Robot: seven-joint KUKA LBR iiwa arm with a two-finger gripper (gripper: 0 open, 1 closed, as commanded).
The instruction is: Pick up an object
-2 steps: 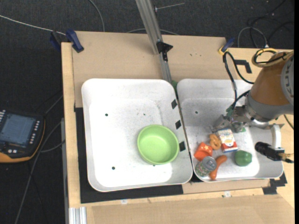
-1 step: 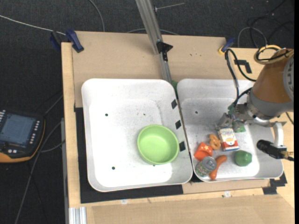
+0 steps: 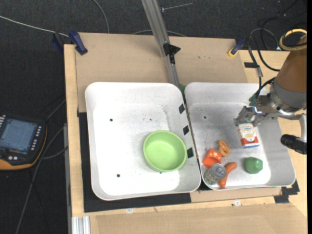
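Just above the small carton [image 3: 248, 134], the gripper [image 3: 247, 115] hangs over the right bin [image 3: 214, 99], its metal fingers pointing down and left toward the carton's top edge. Whether those fingers are spread or closed cannot be told from this slanted view, and nothing shows between them. The carton, white with a red lower part, lies on the bin floor directly below the gripper, touching or nearly touching it; which of the two cannot be told.

Right of and below the carton sits a green round fruit [image 3: 253, 165], near but apart from it. Left of the carton lies a small orange ring-shaped piece [image 3: 224, 147], and below that a red-orange toy [image 3: 212, 156], a greyish round lid-like object [image 3: 215, 172] and an orange carrot-like piece [image 3: 227, 172], crowded together at the bin's front edge.

Behind the gripper, the arm [image 3: 294, 79] rises to the right of the carton, with its orange band above the grey wrist.

Well left of the carton, the left bin [image 3: 122, 106] holds a light green bowl [image 3: 165, 151], upright, near that bin's front right corner. Both bins rest on a tan bench [image 3: 122, 57].
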